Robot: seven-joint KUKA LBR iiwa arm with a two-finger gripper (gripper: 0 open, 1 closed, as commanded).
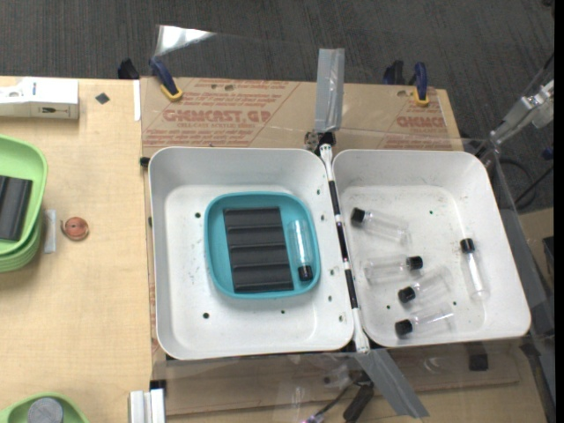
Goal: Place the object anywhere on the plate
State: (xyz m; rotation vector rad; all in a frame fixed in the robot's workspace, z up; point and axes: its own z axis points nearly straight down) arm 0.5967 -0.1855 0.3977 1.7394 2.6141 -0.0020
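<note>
A teal plate (pixel 218 236) with a black ribbed insert lies in the left bin (pixel 176 324). One clear vial with a black cap (pixel 300 249) lies on the plate's right side, cap toward the front. Several more clear black-capped vials lie in the right bin (pixel 502 324): one near the back left (pixel 377 224), one at the right (pixel 472 264), and others toward the front (pixel 421 322).
A green tray (pixel 26 179) holding a dark block sits at the left edge of the bench. A small copper disc (pixel 76 228) lies beside it, and a white box (pixel 37 100) sits at the back left. Cardboard with clamps lies behind the bins.
</note>
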